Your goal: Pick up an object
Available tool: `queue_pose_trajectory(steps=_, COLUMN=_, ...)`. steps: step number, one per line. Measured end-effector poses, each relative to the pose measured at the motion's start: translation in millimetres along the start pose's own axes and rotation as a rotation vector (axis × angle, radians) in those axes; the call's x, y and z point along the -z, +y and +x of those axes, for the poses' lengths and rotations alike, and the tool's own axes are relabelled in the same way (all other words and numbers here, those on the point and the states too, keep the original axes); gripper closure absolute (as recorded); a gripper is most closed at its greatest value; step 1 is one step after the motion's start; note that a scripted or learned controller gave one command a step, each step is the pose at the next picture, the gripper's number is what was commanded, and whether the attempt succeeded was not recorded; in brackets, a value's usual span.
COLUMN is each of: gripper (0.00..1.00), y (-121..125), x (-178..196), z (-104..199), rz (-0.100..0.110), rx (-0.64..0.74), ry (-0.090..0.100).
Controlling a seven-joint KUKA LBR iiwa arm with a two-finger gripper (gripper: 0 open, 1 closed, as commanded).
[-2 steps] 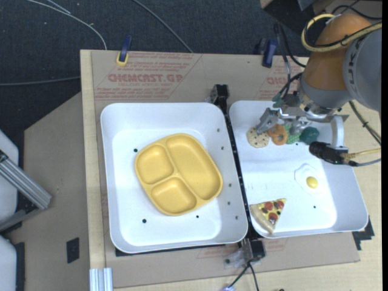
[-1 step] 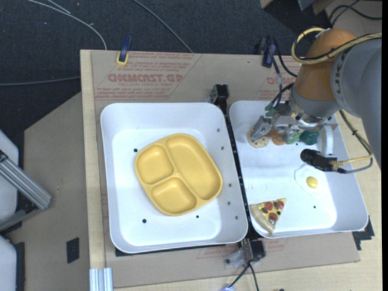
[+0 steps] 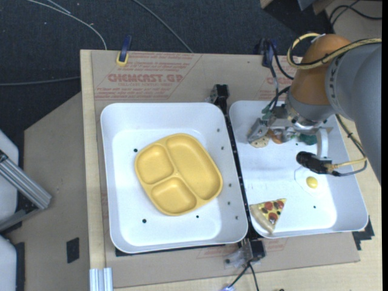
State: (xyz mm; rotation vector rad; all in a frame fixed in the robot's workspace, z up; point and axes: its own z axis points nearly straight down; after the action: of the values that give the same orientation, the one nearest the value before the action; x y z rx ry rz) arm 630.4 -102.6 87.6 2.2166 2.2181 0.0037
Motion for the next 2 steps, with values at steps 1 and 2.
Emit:
queue_pose_trajectory(steps=1, gripper=1.0, y=1.3, x=13.1, z=-0.8, rz=-0.005, rx=-0.001, ry=-0.002)
queue_pose_trajectory(steps=2, gripper=1.0, y=-6.1, x=64.8, z=-6.7, rz=0.002, rx=-0.002, ry=0.001)
